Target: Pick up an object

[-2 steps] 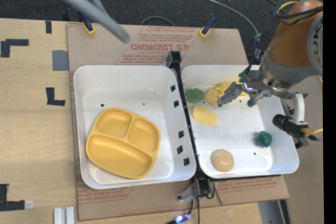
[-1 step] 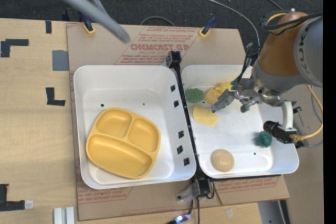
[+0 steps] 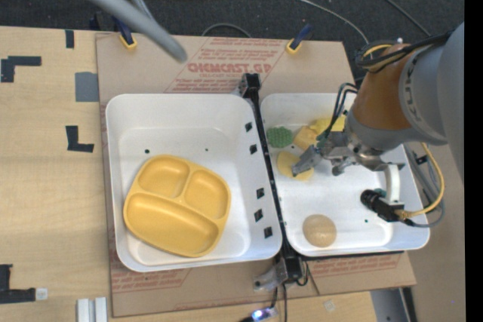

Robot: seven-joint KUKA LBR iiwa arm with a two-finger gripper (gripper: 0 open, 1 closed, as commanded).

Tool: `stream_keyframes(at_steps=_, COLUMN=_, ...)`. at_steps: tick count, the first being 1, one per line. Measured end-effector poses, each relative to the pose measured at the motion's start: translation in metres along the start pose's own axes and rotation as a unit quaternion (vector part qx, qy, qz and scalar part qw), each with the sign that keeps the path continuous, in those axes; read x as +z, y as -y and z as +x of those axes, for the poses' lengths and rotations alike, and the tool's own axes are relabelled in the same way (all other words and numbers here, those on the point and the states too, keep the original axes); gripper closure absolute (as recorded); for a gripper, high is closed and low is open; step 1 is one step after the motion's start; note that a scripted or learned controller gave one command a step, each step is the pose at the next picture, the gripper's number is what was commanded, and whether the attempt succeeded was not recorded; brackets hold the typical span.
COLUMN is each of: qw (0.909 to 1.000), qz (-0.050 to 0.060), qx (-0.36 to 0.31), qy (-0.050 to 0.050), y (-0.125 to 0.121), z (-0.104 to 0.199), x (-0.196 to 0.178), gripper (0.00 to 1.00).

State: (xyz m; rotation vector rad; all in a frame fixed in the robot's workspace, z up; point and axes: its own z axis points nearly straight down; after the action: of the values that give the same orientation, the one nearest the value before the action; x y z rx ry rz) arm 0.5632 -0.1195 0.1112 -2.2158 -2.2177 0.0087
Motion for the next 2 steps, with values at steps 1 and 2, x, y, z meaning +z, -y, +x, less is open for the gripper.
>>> stream_keyframes(at_steps=1, qw=1.0, qz=-0.003, qx=-0.001, qy=0.0, y=-0.002, z=0.001, x=-0.014, gripper=1.0)
stream_keyframes(at_steps=2, qw=1.0, qz=-0.006, qx=0.0, qy=0.0, y=0.007, z=0.005, x=-0.065, gripper=1.0)
